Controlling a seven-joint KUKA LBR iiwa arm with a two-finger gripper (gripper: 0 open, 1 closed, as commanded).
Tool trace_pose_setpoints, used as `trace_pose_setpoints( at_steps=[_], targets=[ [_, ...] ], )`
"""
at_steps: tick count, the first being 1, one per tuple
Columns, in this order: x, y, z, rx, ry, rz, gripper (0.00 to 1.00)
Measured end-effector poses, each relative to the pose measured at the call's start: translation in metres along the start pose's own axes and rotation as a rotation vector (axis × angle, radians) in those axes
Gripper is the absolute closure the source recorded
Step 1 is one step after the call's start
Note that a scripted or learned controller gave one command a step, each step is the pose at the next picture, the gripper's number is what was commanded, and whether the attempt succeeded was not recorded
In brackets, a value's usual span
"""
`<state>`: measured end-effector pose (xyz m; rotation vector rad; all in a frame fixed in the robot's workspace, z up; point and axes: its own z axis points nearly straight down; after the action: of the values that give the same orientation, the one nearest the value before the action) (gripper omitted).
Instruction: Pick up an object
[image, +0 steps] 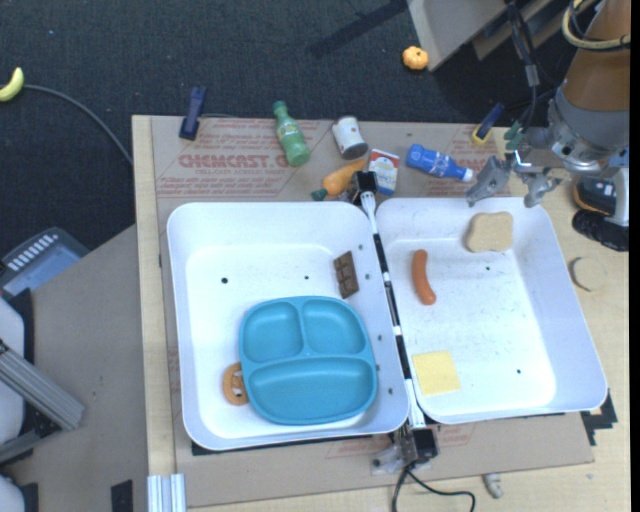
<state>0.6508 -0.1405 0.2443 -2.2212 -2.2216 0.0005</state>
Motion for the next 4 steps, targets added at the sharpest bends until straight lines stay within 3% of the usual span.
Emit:
trace_pose_setpoints(
  at_steps=[1, 2, 3, 4],
  targets=[
    [-0.048, 0.007, 0.160, 0.000, -0.001, 0.001, 0.00],
    [-0.025, 0.016, 0.159, -0.002, 0.000, -0.001, 0.00],
    [0.018, 0.016, 0.147, 0.000, 0.001, -0.001, 0.00],
    [0.044, -0.013, 0.160, 0.002, 0.001, 0.000, 0.00]
  ],
)
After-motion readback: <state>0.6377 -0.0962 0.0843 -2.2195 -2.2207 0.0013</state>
